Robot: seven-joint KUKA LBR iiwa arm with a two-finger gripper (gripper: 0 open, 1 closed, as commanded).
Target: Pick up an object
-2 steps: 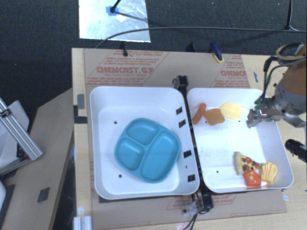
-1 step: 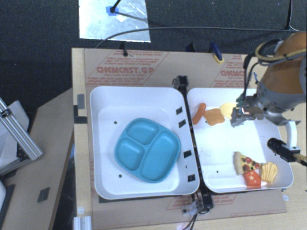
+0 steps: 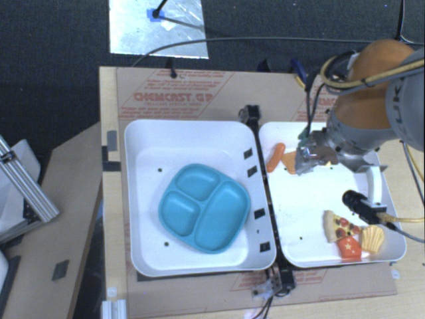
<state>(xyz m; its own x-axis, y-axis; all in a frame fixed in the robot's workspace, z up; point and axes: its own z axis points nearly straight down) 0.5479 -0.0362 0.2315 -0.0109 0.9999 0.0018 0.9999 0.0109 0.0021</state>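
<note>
My gripper (image 3: pixel 305 161) hangs low over the upper left part of the right bin (image 3: pixel 319 258), under the grey wrist with its orange band. An orange piece (image 3: pixel 290 163) lies right beside its left side, partly hidden by it; whether they touch I cannot tell. An orange sausage (image 3: pixel 274 156) lies tilted just left of that, near the bin's left wall. At the bin's front right corner lie a pizza slice (image 3: pixel 337 225), a red piece (image 3: pixel 350 248) and a yellow ridged piece (image 3: pixel 372 238).
The left bin (image 3: pixel 143 178) holds a blue divided plate (image 3: pixel 204 207). A black ridge with clips (image 3: pixel 260 191) separates the two bins. The arm covers the right bin's upper right part. A silver sheet (image 3: pixel 158 18) lies beyond the bench.
</note>
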